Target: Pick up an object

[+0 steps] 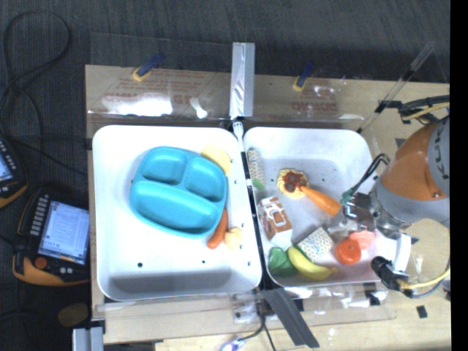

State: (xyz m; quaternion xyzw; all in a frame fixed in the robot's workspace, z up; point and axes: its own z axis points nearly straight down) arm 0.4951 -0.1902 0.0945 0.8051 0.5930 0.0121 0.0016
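My gripper [356, 216] hangs low over the right side of the right bin [322, 139], below the orange wrist band [411, 172]. Just under it lie a pink piece [363, 236] and a red-orange round toy [349, 251]. Left of the gripper, an orange carrot [319, 197] with a brown and yellow top points toward it. A teal-checkered block [317, 243], a yellow banana [308, 262], a green piece [278, 260] and a small printed box [274, 216] lie along the bin's front.
The left bin [117, 269] holds a blue divided plate [179, 189], a yellow piece [216, 156], a thin orange stick [219, 230] and a small tan piece [233, 236]. A striped strip [255, 168] lies against the divider. Cables run at the right.
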